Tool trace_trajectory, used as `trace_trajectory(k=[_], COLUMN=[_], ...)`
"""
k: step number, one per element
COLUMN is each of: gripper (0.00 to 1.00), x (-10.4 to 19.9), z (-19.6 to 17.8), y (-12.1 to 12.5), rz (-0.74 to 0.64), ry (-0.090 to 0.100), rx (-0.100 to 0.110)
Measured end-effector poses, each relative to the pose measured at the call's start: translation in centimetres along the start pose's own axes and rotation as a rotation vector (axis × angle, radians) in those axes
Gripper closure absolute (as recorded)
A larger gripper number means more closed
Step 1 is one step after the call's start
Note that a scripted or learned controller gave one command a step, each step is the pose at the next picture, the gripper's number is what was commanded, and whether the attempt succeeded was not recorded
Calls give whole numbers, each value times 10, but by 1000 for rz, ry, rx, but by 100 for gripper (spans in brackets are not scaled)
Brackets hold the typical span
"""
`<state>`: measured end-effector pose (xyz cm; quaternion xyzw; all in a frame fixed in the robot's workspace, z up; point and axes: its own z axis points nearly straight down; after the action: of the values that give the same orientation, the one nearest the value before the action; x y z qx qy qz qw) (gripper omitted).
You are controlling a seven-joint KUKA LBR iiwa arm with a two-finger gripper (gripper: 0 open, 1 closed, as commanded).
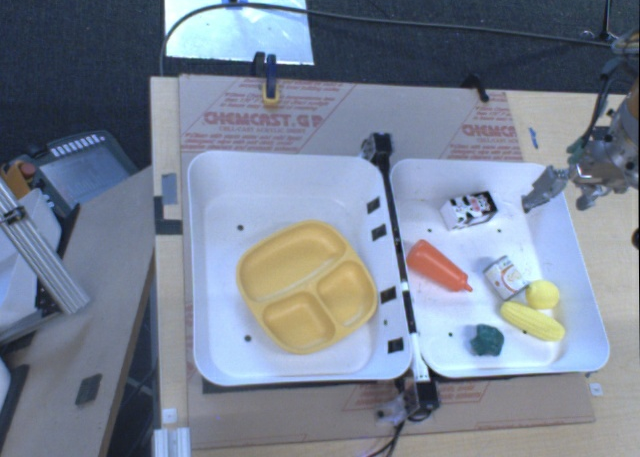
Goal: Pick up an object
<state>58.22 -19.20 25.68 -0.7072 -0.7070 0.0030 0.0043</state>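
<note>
Left bin [215,195] with yellow divided tray [305,285], right bin [585,330] with orange bottle [437,265], corn cob [532,321], lemon [543,294], small can [506,276] (label illegible), gripper [560,192] jaws apart, arm cut off.

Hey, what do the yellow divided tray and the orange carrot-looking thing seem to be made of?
Yellow divided tray: probably molded plastic, with a smooth, slightly glossy finish, uniform color and rounded compartment ridges. Orange carrot-shaped toy: likely plastic or rubber; its even color and soft sheen suggest so, though the view leaves it open.
</note>
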Motion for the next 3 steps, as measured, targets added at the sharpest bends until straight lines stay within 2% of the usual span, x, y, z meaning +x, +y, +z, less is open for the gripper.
trace_trajectory(k=[1, 3], gripper=[0, 0], x=[1, -3], z=[-7, 101], y=[2, 12], rz=[-3, -4], ry=[-2, -2], rx=[-12, -10])
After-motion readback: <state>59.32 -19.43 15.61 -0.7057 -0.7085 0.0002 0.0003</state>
